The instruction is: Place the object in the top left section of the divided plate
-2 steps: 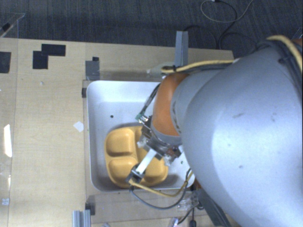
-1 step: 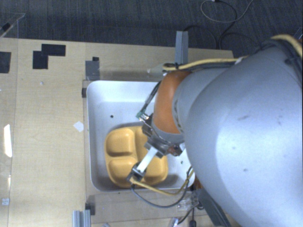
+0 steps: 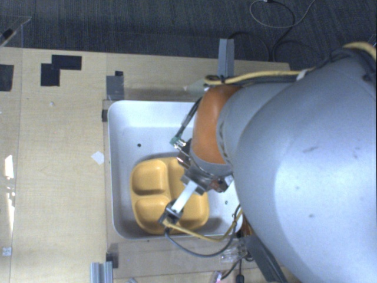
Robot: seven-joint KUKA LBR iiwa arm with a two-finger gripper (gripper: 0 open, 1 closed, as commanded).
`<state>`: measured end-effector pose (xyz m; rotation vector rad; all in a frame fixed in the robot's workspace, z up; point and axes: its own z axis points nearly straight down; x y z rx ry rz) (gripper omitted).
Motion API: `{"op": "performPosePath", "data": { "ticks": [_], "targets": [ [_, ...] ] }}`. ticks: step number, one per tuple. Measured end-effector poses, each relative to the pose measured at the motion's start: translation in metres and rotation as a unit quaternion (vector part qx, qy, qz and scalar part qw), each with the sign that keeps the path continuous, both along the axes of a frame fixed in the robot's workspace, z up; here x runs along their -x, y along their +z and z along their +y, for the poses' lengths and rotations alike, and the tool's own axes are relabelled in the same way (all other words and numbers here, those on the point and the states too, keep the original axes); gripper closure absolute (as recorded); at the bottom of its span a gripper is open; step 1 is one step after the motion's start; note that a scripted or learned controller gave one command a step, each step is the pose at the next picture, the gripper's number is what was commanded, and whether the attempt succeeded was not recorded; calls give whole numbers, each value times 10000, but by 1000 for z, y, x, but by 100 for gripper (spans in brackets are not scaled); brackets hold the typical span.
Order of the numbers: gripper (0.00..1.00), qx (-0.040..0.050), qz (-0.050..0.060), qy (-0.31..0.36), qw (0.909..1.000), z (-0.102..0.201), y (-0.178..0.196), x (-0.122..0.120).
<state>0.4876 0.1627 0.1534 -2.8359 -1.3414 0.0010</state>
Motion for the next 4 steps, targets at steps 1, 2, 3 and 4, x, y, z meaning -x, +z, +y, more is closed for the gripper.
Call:
{"op": "performPosePath", "data": {
  "ticks": [1,2,3,4],
  "targets": [
    [0,1,-1,1,10000,0,0,0],
    [0,13,-20,144,9999,69,54,-1],
    [100,15,-21,196,9998,70,64,-2],
    [0,17,-18,199,9998,70,64,-2]
  ]
}}
